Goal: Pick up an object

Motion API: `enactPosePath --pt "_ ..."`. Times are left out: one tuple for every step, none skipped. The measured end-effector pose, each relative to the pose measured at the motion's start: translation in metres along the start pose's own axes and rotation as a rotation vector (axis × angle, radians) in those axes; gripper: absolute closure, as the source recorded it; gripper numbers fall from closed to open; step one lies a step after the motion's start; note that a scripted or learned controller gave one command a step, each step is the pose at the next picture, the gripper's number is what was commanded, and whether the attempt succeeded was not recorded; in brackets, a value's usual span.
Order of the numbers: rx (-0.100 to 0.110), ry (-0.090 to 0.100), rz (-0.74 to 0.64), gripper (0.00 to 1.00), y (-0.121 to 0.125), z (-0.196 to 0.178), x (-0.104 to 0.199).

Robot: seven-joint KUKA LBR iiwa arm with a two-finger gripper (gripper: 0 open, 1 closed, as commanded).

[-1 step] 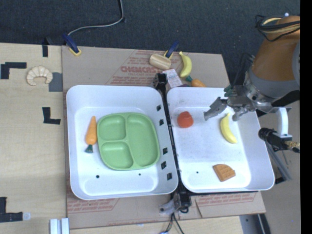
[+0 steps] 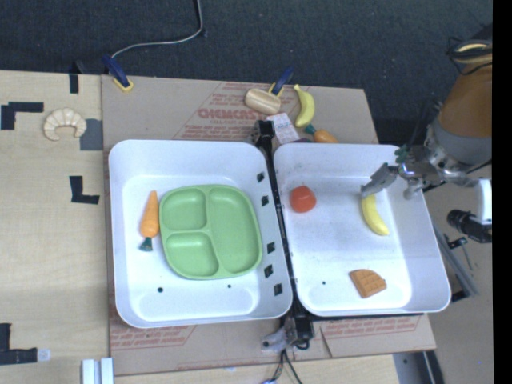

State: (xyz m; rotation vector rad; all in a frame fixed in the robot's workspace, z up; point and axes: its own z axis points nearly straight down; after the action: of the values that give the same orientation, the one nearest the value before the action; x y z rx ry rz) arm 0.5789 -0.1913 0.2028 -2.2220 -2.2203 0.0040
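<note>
Gripper (image 2: 382, 182) hovering in right bin (image 2: 416, 290), fingers parted slightly, gripping nothing. Banana (image 2: 374, 215) lying just below it, not touching. Tomato (image 2: 302, 199) sitting further left; waffle piece (image 2: 367, 282) well below.

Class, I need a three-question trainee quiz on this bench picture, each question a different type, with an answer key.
1. True or false: the carrot lies on the green plate.
2. Which bin holds the banana: A left, B right?
3. Fill in: the toy nearest the gripper is the ____.

Key: 1 false, it lies beside the plate in the left bin. 2 B, the right bin. 3 banana.
</note>
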Motion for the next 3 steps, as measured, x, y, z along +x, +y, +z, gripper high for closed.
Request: enactPosePath --pt "0.0 0.001 -0.001 0.0 0.022 0.108 -0.017" --pt "0.0 0.002 -0.002 1.0 0.023 0.098 -0.016" --pt "-0.005 0.002 -0.003 1.0 0.045 0.117 0.048"
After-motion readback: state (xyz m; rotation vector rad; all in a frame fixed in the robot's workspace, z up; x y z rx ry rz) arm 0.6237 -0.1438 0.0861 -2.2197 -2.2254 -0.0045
